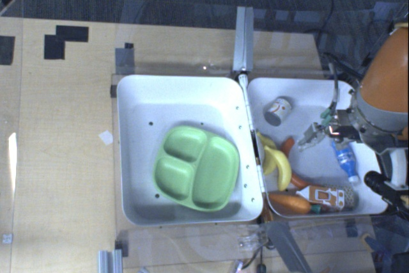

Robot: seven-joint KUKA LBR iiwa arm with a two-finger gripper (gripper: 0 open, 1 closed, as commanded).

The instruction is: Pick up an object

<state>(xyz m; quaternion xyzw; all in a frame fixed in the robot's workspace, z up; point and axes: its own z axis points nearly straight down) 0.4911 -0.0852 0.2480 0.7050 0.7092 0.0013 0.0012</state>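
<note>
The right bin (300,87) holds several objects. A grey can (278,110) lies near its back left. A yellow banana (277,162) lies along the left wall, with a small red-orange piece (288,145) beside it. An orange carrot-like item (291,202) and a brown-labelled bottle (327,197) lie along the front wall. A clear bottle with a blue label (346,161) lies at the right. My gripper (312,136) hangs over the bin's middle, right of the banana and below the can, with nothing visibly held.
The left bin (134,137) holds a green divided plate (197,167). A metal post (243,41) stands at the back between the bins. The arm's orange band (388,73) and grey body cover the right bin's right edge.
</note>
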